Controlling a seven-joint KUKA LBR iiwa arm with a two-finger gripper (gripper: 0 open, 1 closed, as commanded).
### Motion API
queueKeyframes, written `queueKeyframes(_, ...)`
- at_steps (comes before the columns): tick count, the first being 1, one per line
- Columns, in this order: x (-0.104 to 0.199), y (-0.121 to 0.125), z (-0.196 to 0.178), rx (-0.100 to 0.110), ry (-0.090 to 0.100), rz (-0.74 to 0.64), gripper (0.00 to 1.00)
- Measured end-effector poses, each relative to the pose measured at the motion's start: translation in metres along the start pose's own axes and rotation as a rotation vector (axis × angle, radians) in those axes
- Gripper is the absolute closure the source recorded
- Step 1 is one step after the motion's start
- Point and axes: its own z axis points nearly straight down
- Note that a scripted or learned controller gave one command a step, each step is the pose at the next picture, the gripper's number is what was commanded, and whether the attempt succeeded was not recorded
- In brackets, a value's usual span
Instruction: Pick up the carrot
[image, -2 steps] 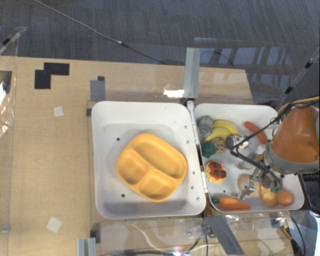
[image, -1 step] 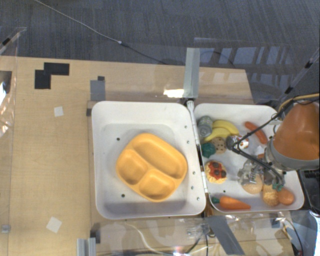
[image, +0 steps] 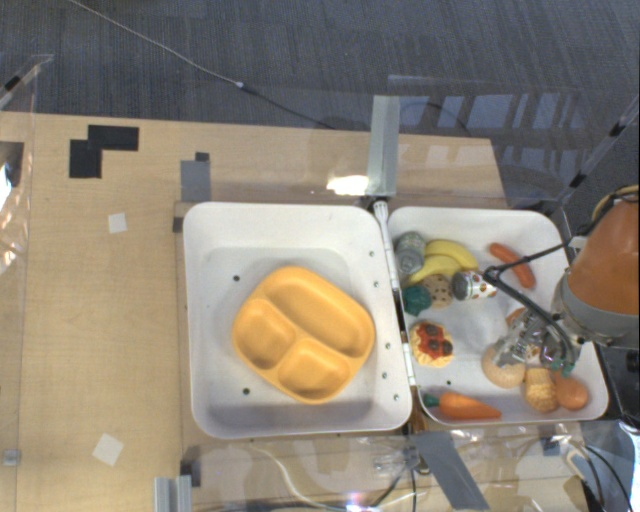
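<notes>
The carrot (image: 470, 407), orange with a green stub at its left end, lies flat along the front wall of the right bin (image: 480, 222). My gripper (image: 530, 350) hangs low over the bin's right front area, just above a round bread roll (image: 503, 370) and up and to the right of the carrot. It is apart from the carrot. The grey wrist with its orange band (image: 610, 265) comes in from the right.
The right bin also holds a banana (image: 447, 263), a grey can (image: 408, 250), a red-orange sausage-like piece (image: 510, 263), a small bottle (image: 473, 287), a pizza slice (image: 432, 342) and brown food pieces (image: 555, 390). A yellow divided plate (image: 303, 332) lies in the left bin (image: 215, 300).
</notes>
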Motion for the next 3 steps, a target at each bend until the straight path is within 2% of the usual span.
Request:
queueKeyframes(1, -0.015, 0.032, -0.053, -0.001, 0.0, 0.231, 1.0)
queueKeyframes(2, -0.003, 0.05, -0.078, 0.0, 0.001, 0.403, 1.0)
queueKeyframes(3, -0.083, 0.038, -0.07, 0.003, 0.003, 0.469, 1.0)
